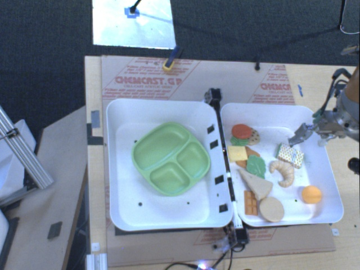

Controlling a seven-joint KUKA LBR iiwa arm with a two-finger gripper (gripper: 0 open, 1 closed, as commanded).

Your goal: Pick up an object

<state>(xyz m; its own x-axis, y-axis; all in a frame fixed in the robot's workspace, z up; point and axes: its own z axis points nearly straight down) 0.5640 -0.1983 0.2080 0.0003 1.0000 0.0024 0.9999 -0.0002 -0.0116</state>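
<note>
The right bin [332,176] holds several toy foods. Among them are a red disc [242,131], a yellow square [238,153], a green leaf [256,165], a checkered packet [290,155], a pale croissant [283,172], an orange ball [311,194], a beige wedge [256,183] and a tan disc [271,209]. My gripper [300,135] hangs over the bin's far right part, just above and to the right of the checkered packet. Nothing shows between its tips.
The left bin [121,128] holds a green divided plate [171,158]. A black divider with clips [220,156] runs between the two bins. Cardboard lies under both bins. A metal frame [19,156] stands at the far left.
</note>
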